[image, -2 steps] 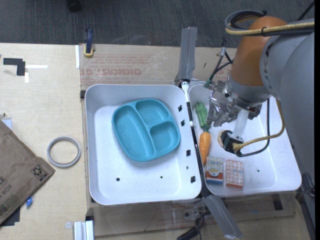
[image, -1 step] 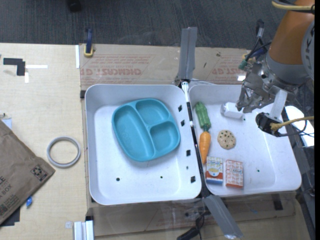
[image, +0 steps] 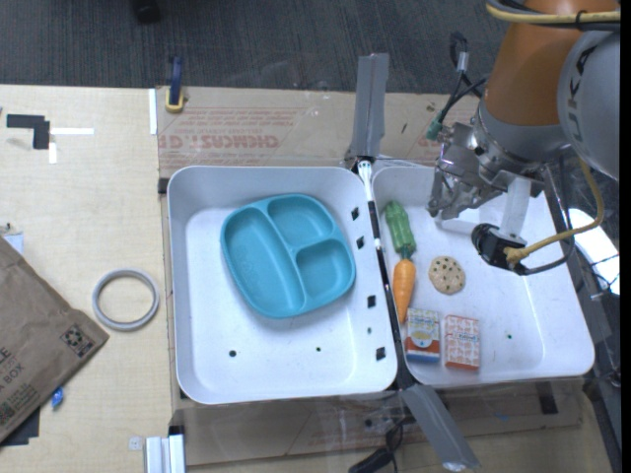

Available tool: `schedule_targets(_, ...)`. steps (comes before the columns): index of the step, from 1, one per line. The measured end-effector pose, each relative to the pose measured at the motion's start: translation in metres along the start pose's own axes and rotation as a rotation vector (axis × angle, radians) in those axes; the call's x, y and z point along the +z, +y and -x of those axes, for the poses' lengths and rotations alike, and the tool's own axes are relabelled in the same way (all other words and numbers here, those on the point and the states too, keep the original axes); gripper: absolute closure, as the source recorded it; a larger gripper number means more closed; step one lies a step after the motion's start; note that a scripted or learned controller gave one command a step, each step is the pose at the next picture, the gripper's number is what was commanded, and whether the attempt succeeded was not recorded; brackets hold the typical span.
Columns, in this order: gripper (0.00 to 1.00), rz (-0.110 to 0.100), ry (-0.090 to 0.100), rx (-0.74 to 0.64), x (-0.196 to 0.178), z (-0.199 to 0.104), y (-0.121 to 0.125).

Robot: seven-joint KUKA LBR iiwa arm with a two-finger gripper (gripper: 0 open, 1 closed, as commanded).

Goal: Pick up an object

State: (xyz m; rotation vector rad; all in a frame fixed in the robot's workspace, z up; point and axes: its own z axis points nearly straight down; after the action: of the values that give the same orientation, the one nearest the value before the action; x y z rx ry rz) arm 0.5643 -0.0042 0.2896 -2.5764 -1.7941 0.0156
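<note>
A robotics lab: left of the gripper [image: 449, 205], two white bins [image: 187, 294] sit on a table [image: 79, 225] lined with cardboard [image: 256, 126], a tape roll [image: 125, 298] lies well left, and cables [image: 552, 239] loop just right of it.

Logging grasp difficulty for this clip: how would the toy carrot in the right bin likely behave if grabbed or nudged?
The carrot looks like smooth moulded plastic, so probably stiff, light and a bit slippery. Its rounded, tapered body may roll or pivot if nudged. It lies against the bin's left wall, which likely leaves little room on that side.
</note>
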Motion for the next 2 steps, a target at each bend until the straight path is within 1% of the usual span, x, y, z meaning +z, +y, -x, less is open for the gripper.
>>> schedule_targets(1, 1.00, -0.001, 0.001, -0.237, 0.084, -0.063, 0.000)
schedule_targets(2, 1.00, 0.001, 0.001, -0.135, 0.102, -0.119, 0.058)
